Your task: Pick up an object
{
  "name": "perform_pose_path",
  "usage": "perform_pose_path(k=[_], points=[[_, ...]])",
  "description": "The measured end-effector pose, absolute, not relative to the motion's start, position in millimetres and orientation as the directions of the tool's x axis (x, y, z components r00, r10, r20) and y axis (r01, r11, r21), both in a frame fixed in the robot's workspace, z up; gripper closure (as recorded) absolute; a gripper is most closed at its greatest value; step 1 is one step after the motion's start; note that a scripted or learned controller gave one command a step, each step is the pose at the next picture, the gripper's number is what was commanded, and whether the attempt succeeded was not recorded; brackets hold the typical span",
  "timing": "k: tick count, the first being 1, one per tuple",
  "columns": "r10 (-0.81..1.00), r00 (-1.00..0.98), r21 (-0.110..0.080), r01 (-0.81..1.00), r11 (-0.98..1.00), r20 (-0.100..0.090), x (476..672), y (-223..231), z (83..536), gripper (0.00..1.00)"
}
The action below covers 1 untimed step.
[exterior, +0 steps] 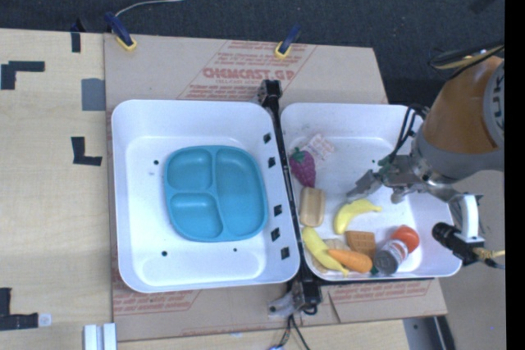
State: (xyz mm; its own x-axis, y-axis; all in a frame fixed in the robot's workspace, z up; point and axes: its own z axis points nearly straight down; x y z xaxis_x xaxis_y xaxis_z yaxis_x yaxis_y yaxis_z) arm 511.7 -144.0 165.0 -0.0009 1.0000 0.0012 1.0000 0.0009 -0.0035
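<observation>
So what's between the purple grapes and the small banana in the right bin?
In the camera view, the tan bread slice lies between the purple grapes and the small banana, nearer the divider; otherwise only bare white bin floor.

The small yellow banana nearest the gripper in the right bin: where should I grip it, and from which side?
Grip the small banana across its middle, coming straight down from above. It lies flat, curved, its near end by the cracker and its far end pointing toward the gripper. White bin floor shows along both long sides at mid-body, so the fingers probably fit there.
</observation>
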Motion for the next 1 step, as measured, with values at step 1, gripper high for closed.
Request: perform_pose_path(k=[1], points=[[1.0,0.0,0.002,1.0,0.0,-0.001,500.4,-108.2,86.2,0.0]])
